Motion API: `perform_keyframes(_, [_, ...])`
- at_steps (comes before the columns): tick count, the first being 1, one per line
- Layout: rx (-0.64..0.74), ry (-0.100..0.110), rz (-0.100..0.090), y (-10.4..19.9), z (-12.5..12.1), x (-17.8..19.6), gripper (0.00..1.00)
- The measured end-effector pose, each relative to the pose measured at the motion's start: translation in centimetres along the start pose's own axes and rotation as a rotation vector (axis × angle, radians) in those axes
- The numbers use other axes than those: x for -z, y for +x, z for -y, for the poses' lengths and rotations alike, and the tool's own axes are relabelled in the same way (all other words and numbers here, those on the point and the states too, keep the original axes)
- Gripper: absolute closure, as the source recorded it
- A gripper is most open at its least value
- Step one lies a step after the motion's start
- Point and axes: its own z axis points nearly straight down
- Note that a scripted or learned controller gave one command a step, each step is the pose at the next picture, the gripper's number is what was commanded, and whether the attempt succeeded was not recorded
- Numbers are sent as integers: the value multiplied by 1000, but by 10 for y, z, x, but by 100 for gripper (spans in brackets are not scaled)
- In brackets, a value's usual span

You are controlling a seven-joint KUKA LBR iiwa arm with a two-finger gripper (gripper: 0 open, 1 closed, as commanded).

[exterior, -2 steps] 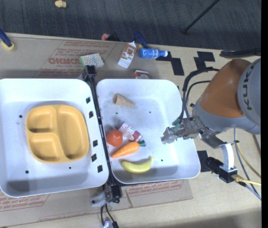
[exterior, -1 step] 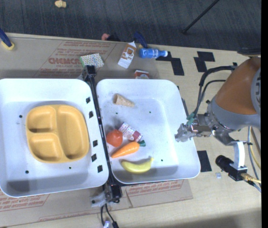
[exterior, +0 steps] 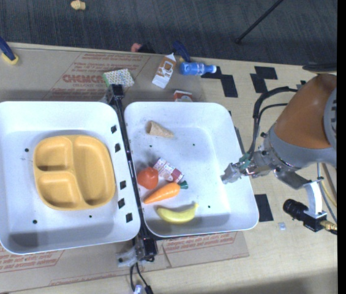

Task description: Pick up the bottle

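Over the right bin's (exterior: 237,127) right wall I see my gripper (exterior: 233,173), reaching in from the arm (exterior: 301,127) on the right. The tip is small and blurred; I cannot tell how far the tool is spread, and I see nothing caught in it. It sits at the bin's right edge, apart from all the items inside.

Bottle (exterior: 196,68): blue, lying on its side on the bench beyond the right bin's far edge, outside the bin, well apart from the gripper. Just left of the bottle is a small carton (exterior: 163,71); another small packet (exterior: 182,95) lies near the bin's far rim.

Inside the right bin: cone-shaped wedge (exterior: 159,129) near the far wall. Tomato (exterior: 147,177) near the left wall, a red-and-white packet (exterior: 168,170) just beside it, touching or nearly so. Carrot (exterior: 162,192) just in front of the tomato. Banana (exterior: 176,213) nearer the front wall, close to the carrot.

Left of the right bin, touching side by side: left bin (exterior: 1,164) with a yellow divided plate (exterior: 73,170) in it. Green patterned packet (exterior: 118,76) on the bench behind the seam between bins.
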Motion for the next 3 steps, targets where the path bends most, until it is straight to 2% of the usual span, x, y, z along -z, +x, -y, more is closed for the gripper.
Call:
perform_keyframes(1, [-37,-1,2,-6,1,5,100])
perform_keyframes(2, [161,0,0,-6,1,3,100])
perform_keyframes(3, [216,-3,3,-7,1,14,100])
